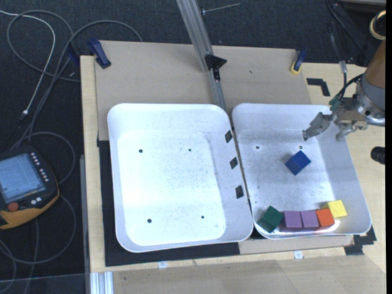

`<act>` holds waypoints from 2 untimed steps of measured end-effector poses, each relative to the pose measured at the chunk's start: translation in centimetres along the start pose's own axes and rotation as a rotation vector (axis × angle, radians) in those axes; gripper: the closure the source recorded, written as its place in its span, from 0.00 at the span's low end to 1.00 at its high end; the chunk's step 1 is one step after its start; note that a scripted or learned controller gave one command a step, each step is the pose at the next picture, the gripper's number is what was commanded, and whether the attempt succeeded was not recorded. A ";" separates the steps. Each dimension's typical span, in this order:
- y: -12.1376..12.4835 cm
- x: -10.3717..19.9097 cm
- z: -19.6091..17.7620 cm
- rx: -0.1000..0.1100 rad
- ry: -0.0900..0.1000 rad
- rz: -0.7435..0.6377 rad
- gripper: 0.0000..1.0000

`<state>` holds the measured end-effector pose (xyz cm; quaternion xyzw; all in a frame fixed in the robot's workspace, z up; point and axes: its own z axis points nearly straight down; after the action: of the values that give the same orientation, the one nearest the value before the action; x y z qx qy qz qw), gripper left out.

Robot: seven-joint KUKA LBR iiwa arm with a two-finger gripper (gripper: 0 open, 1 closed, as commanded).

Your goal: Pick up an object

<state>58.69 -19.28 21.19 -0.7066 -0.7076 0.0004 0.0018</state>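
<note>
I've got just one fixed cam up high, angled down over both shallow white plastic bins [122, 118] from the front.

My station is a robotics lab: teach pendant [23, 185] and loose cables [37, 35] left of clamped bench [153, 72].

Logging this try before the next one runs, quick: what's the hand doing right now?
Hand: open, holding nothing, hovering over the right bin up and to the right of the blue cube.

Blue cube [297, 162] lies mid right bin [349, 170], tilted.
</note>
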 end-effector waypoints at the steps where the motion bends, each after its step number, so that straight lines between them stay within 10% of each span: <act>1: 2.7 -1.3 -3.7 -0.010 -0.005 -0.002 0.00; 2: 2.1 0.7 5.8 0.006 0.002 0.000 0.00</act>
<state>60.78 -18.61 15.43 -0.7065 -0.7077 0.0019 0.0048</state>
